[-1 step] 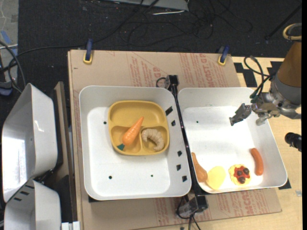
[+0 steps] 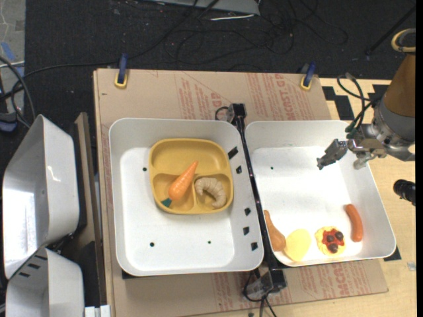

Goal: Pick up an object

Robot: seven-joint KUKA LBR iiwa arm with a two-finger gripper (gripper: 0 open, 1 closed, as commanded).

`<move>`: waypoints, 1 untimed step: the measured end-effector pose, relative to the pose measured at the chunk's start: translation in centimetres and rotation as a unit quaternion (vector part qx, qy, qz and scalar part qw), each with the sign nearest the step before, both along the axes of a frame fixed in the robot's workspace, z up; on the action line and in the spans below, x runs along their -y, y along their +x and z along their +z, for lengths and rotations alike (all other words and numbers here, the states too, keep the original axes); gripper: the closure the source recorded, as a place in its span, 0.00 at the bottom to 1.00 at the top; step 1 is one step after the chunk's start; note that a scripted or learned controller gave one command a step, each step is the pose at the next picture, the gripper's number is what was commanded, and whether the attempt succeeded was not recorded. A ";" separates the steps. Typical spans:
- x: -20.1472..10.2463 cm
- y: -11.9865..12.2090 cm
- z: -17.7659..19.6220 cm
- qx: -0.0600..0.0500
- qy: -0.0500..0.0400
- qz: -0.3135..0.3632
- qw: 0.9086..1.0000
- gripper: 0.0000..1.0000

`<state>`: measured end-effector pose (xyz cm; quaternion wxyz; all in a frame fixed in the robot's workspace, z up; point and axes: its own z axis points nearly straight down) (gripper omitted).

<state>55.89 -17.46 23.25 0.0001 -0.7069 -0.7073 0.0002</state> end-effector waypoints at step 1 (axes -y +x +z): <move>0.0 0.5 -4.5 -0.002 0.000 -0.001 1.000 0.00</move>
